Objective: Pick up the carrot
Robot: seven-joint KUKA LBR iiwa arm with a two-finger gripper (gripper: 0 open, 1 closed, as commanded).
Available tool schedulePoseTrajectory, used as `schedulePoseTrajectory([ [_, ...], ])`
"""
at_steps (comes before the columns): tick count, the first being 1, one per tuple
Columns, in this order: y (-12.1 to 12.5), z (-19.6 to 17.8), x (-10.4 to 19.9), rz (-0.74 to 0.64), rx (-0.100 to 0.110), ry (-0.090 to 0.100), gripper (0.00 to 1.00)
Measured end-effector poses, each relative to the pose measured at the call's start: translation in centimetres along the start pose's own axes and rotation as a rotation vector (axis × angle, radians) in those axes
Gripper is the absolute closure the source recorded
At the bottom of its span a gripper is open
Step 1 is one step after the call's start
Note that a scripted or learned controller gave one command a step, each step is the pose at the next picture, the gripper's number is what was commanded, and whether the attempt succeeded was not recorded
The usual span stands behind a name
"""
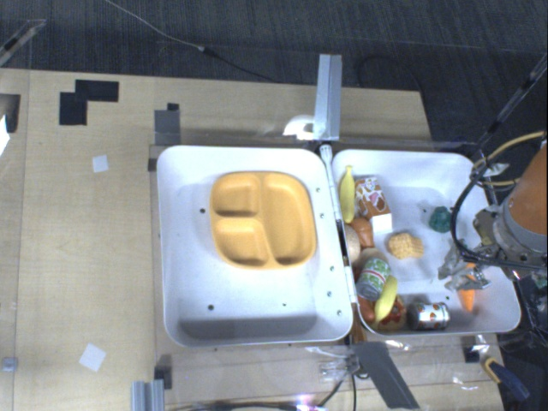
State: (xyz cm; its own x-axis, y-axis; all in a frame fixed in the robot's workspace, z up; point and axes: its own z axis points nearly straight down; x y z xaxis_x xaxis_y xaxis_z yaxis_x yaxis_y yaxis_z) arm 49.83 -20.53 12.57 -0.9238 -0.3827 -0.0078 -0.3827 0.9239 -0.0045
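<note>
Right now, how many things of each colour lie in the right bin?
Yellow: 3, two bananas and a corn piece
Orange: 1, carrot
Teal: 1
Mixed or printed colours: 5, including a can
Total: 10

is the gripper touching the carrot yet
Cannot tell. In the camera view the gripper sits right over the carrot at the right bin's right side, overlapping it, so no contact or gap shows plainly.
</note>
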Motion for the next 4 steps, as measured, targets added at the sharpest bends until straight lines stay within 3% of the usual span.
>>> schedulePoseTrajectory([
  [1, 1.3, 2.3, -1.3, -0.187, -0.002, 0.001, 1.00],
  [2, 3.4, 3.5, -3.8, -0.170, 0.004, -0.002, 1.00],
  [3, 0.1, 3.5, -0.3, -0.282, 0.008, -0.008, 1.00],
  [4, -0.2, 1.1, -0.3, -0.510, 0.001, -0.002, 1.00],
])
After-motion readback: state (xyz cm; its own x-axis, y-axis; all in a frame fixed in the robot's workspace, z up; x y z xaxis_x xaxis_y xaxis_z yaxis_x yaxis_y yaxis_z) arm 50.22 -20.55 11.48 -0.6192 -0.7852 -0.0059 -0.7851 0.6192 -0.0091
